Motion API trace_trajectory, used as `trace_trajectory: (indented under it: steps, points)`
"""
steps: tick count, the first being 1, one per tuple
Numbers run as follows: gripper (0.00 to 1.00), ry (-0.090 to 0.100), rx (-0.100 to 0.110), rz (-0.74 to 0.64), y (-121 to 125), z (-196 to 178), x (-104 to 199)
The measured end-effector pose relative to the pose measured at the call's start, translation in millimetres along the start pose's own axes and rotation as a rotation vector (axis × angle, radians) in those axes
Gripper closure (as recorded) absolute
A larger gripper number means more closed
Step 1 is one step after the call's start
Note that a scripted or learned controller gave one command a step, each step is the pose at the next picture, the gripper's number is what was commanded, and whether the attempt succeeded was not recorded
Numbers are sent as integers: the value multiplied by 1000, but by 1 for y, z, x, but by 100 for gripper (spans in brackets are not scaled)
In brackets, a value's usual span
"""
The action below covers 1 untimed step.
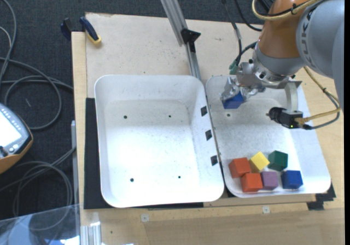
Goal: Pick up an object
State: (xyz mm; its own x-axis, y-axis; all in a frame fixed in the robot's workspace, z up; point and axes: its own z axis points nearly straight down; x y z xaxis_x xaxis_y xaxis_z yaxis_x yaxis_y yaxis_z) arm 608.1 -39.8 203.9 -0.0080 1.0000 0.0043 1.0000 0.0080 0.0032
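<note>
My gripper (pixel 235 96) hangs over the far left part of the right bin (pixel 306 145). A small blue block (pixel 233 101) sits between its fingers, and the fingers are shut on it. The block looks lifted a little off the bin floor. At the near end of the same bin lies a cluster of several blocks: a red one (pixel 239 167), a yellow one (pixel 259 161), a green one (pixel 278 159), an orange one (pixel 251 182), a purple one (pixel 269 179) and another blue one (pixel 292 179).
The left bin (pixel 98 88) lies beside the right one, their walls touching in the middle. A slanted metal pole (pixel 172 6) rises behind the bins. A blue-and-yellow clamp (pixel 90 29) sits at the bench's far left corner. Cables hang off the arm's wrist (pixel 295 118).
</note>
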Motion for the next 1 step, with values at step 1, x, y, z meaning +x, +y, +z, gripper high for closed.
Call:
trace_trajectory:
  steps: [1]
  points:
    - [100, 0, -1, -1, 56, 5, 79]
